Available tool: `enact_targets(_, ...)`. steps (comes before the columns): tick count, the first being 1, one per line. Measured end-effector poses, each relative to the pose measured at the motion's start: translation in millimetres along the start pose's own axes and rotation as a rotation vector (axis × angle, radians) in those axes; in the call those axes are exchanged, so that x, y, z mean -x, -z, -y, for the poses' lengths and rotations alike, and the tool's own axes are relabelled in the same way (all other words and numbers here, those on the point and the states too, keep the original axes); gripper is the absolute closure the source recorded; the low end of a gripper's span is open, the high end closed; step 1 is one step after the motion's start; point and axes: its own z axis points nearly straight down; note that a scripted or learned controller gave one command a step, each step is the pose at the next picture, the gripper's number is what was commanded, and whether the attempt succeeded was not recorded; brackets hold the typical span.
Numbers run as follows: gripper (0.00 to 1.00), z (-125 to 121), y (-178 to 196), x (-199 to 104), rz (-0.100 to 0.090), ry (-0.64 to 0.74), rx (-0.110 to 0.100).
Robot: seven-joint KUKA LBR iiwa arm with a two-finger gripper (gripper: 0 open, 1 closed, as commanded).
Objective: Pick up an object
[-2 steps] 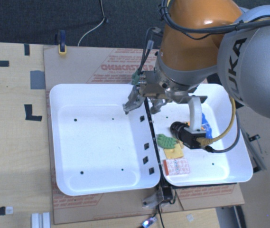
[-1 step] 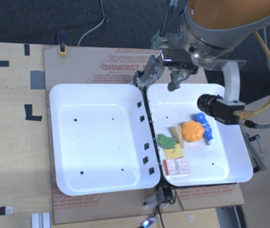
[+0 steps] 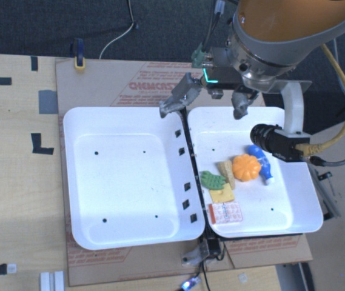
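Toward the middle of the right white plastic bin (image 3: 293, 214) lies a small cluster: an orange pumpkin-shaped toy (image 3: 246, 168), a blue piece (image 3: 262, 162), a green leafy shape (image 3: 212, 179), a yellow block (image 3: 222, 193) and a red-printed card (image 3: 225, 213). That pumpkin looks light, rigid and rounded, best pinched across its sides. High over the bin's far edge, the grey two-finger gripper (image 3: 211, 102) hangs spread wide open, holding nothing.

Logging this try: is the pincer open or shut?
Open: the pincer hangs above the bins' far edge, fingers spread apart, nothing between them.
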Motion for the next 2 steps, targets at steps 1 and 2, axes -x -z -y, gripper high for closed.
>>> enact_targets(1,1.0,-0.2,10.1,-0.5,0.001,0.002,0.0)
enact_targets(2,0.0,-0.2,9.5,-0.6,0.001,0.002,-0.001)
